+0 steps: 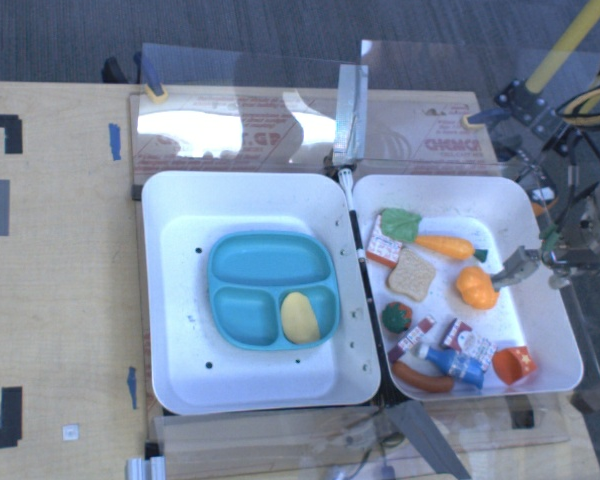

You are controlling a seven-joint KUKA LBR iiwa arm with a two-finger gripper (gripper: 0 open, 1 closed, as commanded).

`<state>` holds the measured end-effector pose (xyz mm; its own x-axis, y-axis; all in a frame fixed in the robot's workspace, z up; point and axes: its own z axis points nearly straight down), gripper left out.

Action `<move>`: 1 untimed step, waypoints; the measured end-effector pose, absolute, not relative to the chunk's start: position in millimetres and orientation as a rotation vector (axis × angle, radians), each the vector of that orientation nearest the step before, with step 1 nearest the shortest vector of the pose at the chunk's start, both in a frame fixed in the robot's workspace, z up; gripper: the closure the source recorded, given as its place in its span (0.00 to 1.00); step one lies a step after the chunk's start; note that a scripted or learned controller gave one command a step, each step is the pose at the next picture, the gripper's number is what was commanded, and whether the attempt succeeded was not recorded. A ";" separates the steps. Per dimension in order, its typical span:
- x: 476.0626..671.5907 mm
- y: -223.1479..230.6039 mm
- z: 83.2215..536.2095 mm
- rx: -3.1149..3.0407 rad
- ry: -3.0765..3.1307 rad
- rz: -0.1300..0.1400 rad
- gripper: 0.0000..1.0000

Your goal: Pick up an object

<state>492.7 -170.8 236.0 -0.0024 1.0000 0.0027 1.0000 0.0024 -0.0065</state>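
The right bin [550, 320] holds several toy foods. An orange fruit [475, 288] lies right of a bread slice [412, 275], with a carrot [445, 247] and a green leafy piece [400, 224] behind them. My gripper [514, 267] reaches in from the right and hangs low just right of the orange fruit, close to it. Nothing shows in its grasp. In the left bin [170, 288], a yellow potato-like piece [300, 317] rests in the blue divided plate [265, 263].
Near the right bin's front lie a sausage [422, 376], a blue bottle [455, 364], a red cup [513, 364], two small cartons [467, 340] and a red-green fruit [397, 317]. Another carton [383, 248] sits by the divider. Cables and a yellow pole [575, 30] crowd the right.
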 end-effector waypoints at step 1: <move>549.0 -160.1 95.7 -2.205 -2.238 -0.001 0.00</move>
<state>549.0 -160.1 95.7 -0.0147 0.9999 0.0006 0.9999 0.0147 0.0007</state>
